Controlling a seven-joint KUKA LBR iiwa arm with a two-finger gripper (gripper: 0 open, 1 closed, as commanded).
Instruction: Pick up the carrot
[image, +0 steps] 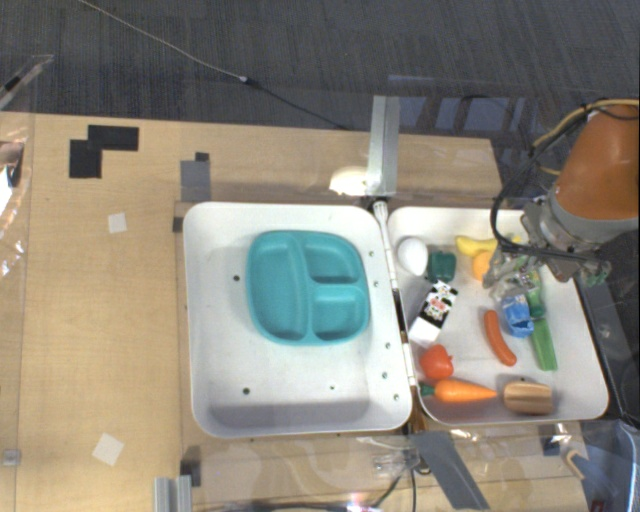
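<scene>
Our end effector (515, 278) hangs over the right bin's (590, 390) far side; we cannot tell its state. We judge it approaching: the carrot (465, 392) lies apart, at the near edge, so next comes reaching there.

arm (600, 170) cut off at right edge, fingers (515, 275) indistinct

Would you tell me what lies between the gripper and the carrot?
In the camera view, a red sausage lies between the gripper and the carrot.
</scene>
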